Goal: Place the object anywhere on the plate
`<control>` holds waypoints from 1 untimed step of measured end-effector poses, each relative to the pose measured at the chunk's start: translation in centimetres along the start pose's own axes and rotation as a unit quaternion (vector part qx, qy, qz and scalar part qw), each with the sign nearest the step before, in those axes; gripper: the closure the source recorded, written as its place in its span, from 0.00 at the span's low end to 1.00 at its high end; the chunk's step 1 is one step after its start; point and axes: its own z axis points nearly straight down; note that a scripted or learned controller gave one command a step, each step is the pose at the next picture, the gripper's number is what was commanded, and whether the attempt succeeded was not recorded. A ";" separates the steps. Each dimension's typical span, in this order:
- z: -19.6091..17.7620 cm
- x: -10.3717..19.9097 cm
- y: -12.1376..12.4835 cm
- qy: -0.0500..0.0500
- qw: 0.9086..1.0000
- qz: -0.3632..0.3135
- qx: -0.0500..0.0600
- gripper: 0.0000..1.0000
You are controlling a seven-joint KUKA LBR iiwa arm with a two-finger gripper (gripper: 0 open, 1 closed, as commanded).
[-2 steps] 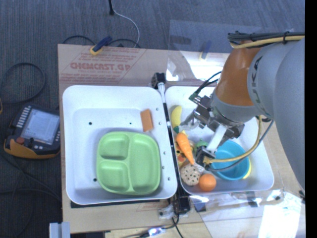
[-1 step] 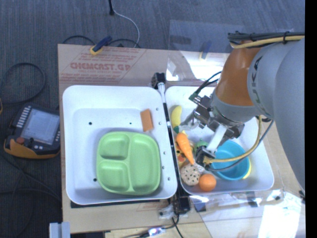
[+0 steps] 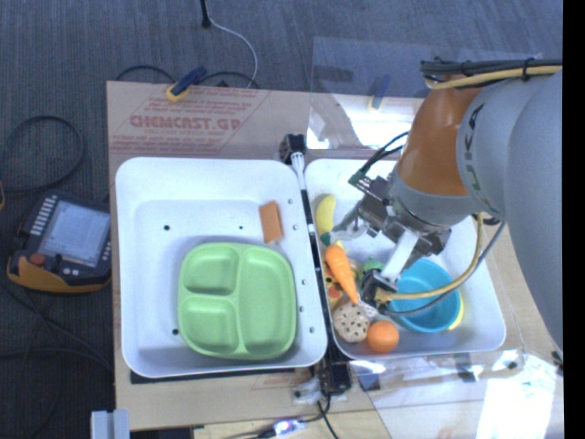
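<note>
A green divided plate (image 3: 239,300) lies in the left bin (image 3: 146,199), toward its front. A small orange-brown block (image 3: 271,221) rests on the bin floor just behind the plate's right corner. My gripper (image 3: 364,236) hangs low over the right bin (image 3: 489,323), beside a banana (image 3: 324,212) and above a carrot (image 3: 340,267). The wrist hides its tips. No object is seen held in it.
The right bin also holds a blue bowl (image 3: 428,295), a speckled cookie (image 3: 349,321), an orange (image 3: 383,337) and a small green item (image 3: 370,268). A ridge between the bins (image 3: 311,245) separates them. A handheld pendant (image 3: 64,240) lies left of the bench.
</note>
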 end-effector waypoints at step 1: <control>0.0 0.0 0.0 0.000 1.000 0.000 0.000 0.00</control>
